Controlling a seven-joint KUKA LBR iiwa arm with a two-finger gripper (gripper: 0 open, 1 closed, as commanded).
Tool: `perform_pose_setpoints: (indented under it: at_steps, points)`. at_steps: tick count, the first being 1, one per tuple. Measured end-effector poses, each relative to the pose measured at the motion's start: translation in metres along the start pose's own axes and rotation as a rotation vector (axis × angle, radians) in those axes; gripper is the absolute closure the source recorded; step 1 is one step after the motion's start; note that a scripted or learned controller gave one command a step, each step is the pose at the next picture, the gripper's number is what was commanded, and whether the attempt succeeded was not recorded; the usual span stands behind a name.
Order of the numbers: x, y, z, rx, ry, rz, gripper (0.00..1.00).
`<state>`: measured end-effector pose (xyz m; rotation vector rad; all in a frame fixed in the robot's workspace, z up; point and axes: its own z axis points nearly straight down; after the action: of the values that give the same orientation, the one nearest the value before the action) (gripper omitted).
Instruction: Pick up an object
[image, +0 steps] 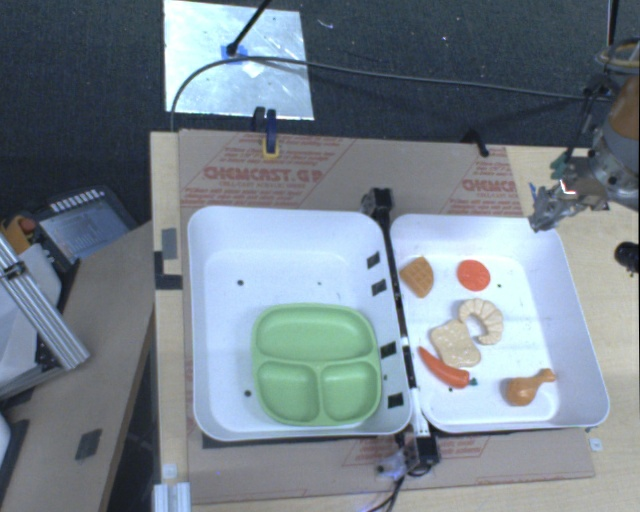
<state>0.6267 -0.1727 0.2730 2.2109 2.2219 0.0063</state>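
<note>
The right bin (570, 290) holds several toy foods: a waffle-like orange wedge (417, 276), a red tomato slice (473, 274), a curled shrimp (484, 320), a slice of toast (454, 343), a red-orange chili pepper (443, 369) and a drumstick (526, 387). My gripper (547, 208) hangs above the bin's far right corner, well apart from all the foods. Nothing shows between its fingers.
The left bin (215, 250) holds a green three-compartment plate (313, 362). A black divider clip strip (388, 290) runs between the bins. A foil sheet (240, 60) and cables lie beyond the bench. Equipment stands at the left edge.
</note>
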Motion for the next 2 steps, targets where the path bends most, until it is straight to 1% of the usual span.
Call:
perform_pose_setpoints:
  at_steps: [1, 2]
  points:
    - [0.049, -0.007, -0.005, 0.005, 0.003, -0.003, 1.00]
    - [0.103, -0.014, 0.012, 0.008, 0.004, -0.004, 1.00]
